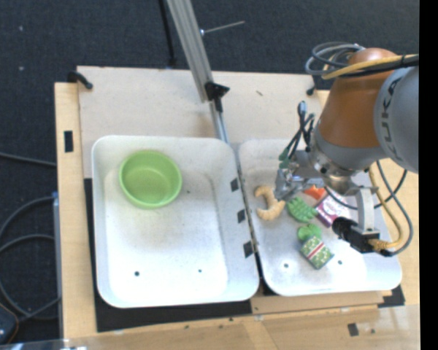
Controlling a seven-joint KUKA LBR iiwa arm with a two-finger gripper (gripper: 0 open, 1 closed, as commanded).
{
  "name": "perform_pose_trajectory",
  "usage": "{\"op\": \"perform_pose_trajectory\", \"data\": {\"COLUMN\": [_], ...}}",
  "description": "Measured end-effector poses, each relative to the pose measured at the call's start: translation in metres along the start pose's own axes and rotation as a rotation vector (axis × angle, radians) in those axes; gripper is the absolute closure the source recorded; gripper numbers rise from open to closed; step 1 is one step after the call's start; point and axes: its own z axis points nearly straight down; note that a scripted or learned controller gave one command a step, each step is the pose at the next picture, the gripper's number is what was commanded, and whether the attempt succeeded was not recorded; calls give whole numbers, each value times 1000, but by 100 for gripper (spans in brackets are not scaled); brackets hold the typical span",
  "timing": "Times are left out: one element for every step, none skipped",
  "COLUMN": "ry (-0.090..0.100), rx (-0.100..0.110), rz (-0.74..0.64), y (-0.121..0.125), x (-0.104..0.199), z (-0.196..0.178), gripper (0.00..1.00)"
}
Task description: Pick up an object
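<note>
- Nearest the camera, the arm (365, 115) is seen reaching in from the right over the right bin (277, 275); its orange band and grey shell are smooth and rounded, and cables are looped around the wrist.
- Below the wrist, the gripper (288, 184) is lowered among the cluttered objects, apparently so that one of them can be taken; whether it is wide, narrow or holding anything cannot be told, as that part is hidden by the wrist and cables.
- Just beside the gripper, a tan curved piece (269, 203) is lying near the bin's left wall; it looks like hard plastic, hook-shaped and smooth.
- To its right a green ridged toy (301, 210) is found, touching or nearly touching a small pink-and-white packet (327, 211); a scrap of orange (315, 192) is glimpsed behind them, partly covered.
- Lower down, a green-capped item with a red-and-white patterned body (315, 248) is lying slightly apart from the rest, which is judged to make it an easier target.
- The objects are crowded under the wrist, so a clean grasp is judged uncertain.
- In the left bin (168, 268), a light green bowl (150, 179) is set upright, round and glossy; it is well apart from the gripper.
- Both bins are shallow, white and round-cornered, with faint scuffing on the floors; they are placed side by side on a pale wooden bench (146, 100).
</note>
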Motion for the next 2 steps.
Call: {"op": "perform_pose_trajectory", "data": {"ry": [-2, -1], "rx": [3, 6], "rz": [4, 3], "y": [-6, -4], "x": [44, 93], "z": [7, 16], "gripper": [100, 100]}}
